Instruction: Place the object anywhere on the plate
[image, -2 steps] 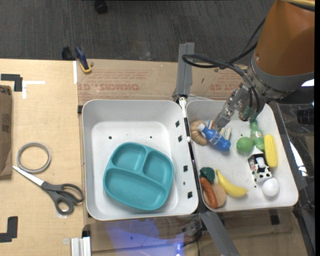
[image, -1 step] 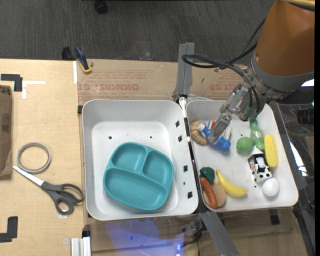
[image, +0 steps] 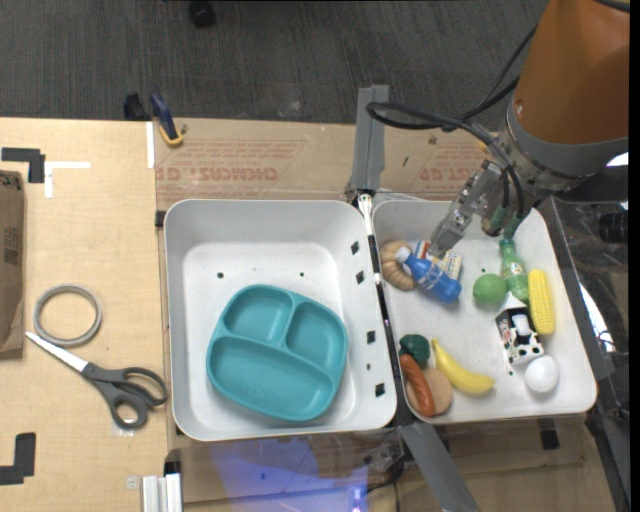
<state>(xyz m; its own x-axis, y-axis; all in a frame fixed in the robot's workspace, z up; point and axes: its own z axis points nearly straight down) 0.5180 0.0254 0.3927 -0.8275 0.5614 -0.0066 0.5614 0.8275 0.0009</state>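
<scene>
Blue bottle (image: 436, 280) with unreadable label under jaws (image: 443, 238), grip state unclear; teal plate (image: 277, 352) apart.

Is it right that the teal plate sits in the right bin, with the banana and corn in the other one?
Not quite. The camera view shows the teal plate in the left bin, not the right. The banana and corn are in the other one, the right bin.
</scene>
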